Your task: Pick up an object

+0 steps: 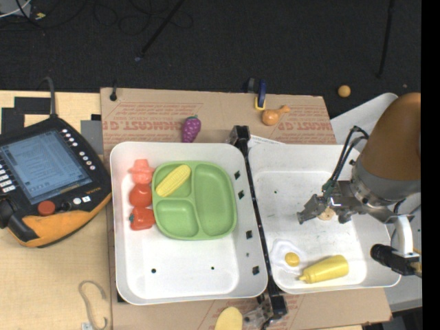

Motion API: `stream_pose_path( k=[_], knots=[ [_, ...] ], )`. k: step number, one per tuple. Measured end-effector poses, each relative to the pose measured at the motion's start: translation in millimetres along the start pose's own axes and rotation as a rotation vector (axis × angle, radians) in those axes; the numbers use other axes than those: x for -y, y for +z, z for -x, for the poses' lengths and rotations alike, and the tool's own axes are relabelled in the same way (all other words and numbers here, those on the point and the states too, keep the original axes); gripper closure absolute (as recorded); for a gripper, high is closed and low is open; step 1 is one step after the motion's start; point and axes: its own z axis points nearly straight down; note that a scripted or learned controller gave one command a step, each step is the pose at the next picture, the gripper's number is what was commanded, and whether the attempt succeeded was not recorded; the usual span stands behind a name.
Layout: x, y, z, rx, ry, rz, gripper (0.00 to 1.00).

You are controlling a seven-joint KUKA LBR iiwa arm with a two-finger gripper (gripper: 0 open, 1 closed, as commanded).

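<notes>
Right bin [302, 184]: mustard bottle [324, 269]

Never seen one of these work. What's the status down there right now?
Claw low in the right white bin, grip unclear. Yellow plastic mustard bottle and small yellow round piece lie nearby, untouched. Path open.

Bench [41, 280]: cardboard sheet [220, 119] under two white bins [179, 280], teach pendant [48, 177] at left.

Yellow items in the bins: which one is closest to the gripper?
The small yellow piece, in the right bin beside the mustard bottle, is closest to the gripper. The corn lies on the green tray in the left bin.
</notes>
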Motion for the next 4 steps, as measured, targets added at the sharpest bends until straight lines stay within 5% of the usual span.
stream_pose_path(
  k=[1, 3, 4],
  knots=[
    [-3, -6, 0, 0.002, -0.002, 0.011, 0.00],
    [9, 96, -15, 0.000, -0.004, 0.006, 0.00],
    [9, 114, -17, 0.000, -0.001, 0.012, 0.00]
  ],
)
